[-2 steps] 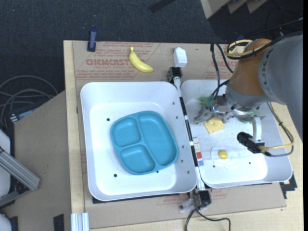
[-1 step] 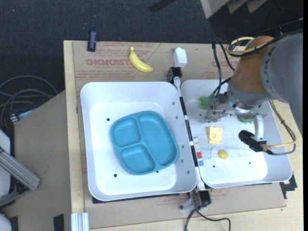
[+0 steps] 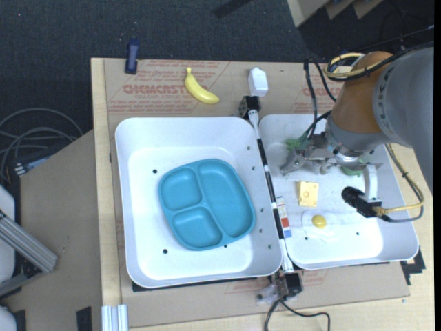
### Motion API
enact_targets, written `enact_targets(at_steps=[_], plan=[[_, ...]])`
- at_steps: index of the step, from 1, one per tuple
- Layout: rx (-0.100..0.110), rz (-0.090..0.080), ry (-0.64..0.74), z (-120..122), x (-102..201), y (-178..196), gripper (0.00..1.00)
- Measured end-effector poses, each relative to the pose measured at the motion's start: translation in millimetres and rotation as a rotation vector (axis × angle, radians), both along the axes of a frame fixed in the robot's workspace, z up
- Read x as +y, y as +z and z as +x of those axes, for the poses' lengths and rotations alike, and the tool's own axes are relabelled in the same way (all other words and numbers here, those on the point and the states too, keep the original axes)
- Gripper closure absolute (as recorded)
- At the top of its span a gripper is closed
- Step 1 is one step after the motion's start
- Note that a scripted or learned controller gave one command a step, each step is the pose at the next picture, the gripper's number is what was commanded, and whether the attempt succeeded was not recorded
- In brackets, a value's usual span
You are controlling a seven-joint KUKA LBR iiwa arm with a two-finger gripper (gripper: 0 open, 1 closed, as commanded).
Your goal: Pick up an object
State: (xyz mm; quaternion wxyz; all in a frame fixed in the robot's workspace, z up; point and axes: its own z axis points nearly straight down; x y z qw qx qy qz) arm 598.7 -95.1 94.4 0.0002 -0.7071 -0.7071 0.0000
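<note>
While the small yellow ball [image 3: 318, 221] sits nearest in the right bin [image 3: 344, 252], the yellow cheese wedge [image 3: 307, 193], flat and pitted with holes, lies just beyond it, apart from the gripper [image 3: 303, 158]. Whether the gripper is closed or released I cannot tell. A clean pick probably means centring squarely over the wedge first. Leftward, a smooth blue divided plate [image 3: 204, 203] fills the left bin [image 3: 138, 143]; farthest, a curved banana [image 3: 200, 88] rests on the table [image 3: 165, 81].

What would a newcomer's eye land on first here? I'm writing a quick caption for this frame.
Probably the blue divided plate lying in the left bin, the boldest colour on the bench. Next, the grey and orange arm leaning over the right bin, above a yellow cheese wedge. A banana lies on the board behind the bins.
</note>
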Motion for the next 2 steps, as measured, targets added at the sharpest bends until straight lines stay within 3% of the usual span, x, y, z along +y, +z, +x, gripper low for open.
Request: enact_targets(at_steps=[1,2], plan=[[0.002,0.0,-0.001,-59.6,-8.8,-10.4,0.0],[-0.001,0.0,-0.001,-58.9,-8.4,-0.3,1.0]])
